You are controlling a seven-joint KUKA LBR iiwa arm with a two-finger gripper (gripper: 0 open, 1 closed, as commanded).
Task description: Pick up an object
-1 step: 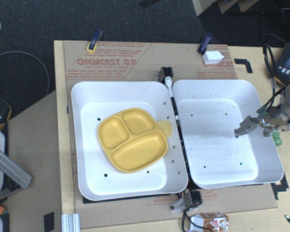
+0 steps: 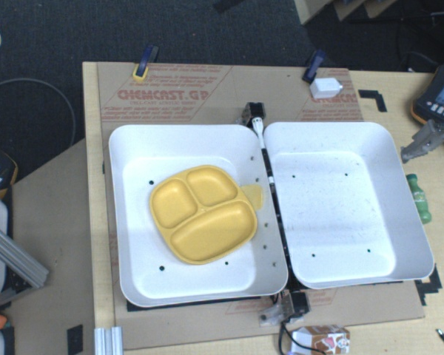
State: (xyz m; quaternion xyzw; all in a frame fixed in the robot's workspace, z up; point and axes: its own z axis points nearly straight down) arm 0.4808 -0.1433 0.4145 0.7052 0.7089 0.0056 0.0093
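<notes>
The yellow divided plate (image 2: 203,214) lies flat in the left bin (image 2: 133,154), a little left of that bin's middle, with its three hollows facing up. Something small and yellow (image 2: 252,195) peeks out from under or beside its right edge, toward the wall between the bins; I cannot tell what it is. The plate's long axis runs on a slant, from the upper left of the view down to the lower right, with the two small hollows on the upper side and the one large hollow on the lower side. The right bin (image 2: 399,198) sits just beside the left one on the counter (image 2: 207,87). As I judge it, the pick has not begun: nothing is lifted, and the plate rests on the bin floor. My claw (image 2: 422,145) hangs at the far right edge, beyond the right bin's upper right corner and well apart from the plate; whether it is spread or pressed together I cannot tell. The reach across, the descent and the grasp are all left to do.
</notes>
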